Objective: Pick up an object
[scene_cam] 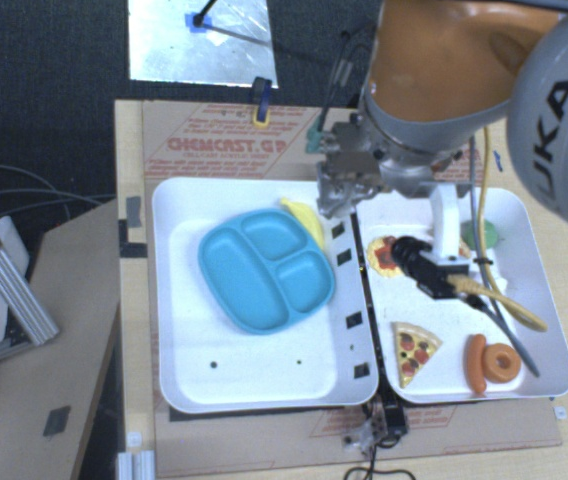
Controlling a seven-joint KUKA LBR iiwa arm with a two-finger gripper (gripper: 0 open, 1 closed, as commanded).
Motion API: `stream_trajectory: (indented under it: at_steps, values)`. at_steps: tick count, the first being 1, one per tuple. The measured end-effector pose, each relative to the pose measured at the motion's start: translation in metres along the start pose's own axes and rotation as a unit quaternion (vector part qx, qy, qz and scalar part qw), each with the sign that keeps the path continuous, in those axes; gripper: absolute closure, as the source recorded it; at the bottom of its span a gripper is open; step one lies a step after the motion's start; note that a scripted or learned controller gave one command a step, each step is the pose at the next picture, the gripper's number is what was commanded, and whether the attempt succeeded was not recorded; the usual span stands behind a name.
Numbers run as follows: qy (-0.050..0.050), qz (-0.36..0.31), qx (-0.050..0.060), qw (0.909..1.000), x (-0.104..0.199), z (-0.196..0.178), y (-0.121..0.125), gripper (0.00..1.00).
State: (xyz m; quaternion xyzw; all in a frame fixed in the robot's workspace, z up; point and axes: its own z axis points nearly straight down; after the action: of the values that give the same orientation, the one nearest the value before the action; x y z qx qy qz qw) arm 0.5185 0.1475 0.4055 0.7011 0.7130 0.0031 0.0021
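Overhead, gripper (pixel 336 193) at the left bin's (pixel 179 268) far right corner, above a yellow piece (pixel 304 216); finger state impossible to tell. Blue tray (pixel 264 268) mid-bin. Right bin (pixel 544 298): pizza slice (pixel 414 351) near the front edge, donut (pixel 502 363) in the front right corner.

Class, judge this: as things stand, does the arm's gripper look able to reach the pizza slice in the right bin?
Probably yes: the triangular toy pizza slice lies flat with bare white bin floor around it and nothing on top; the gripper is above the divider.

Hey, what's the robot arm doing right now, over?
Gripper low at the bins' divider, nothing seen held. Yellow item beside blue tray. Pizza slice, donut lie untouched.
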Motion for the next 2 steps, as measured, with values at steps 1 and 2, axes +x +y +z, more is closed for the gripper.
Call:
stream_trajectory:
  at_steps: [1,2]
  values:
    - [0.000,0.000,0.001,1.0000,0.000,0.001,0.000,0.00]
    - [0.000,-0.003,-0.001,1.0000,0.000,-0.011,0.001,1.00]
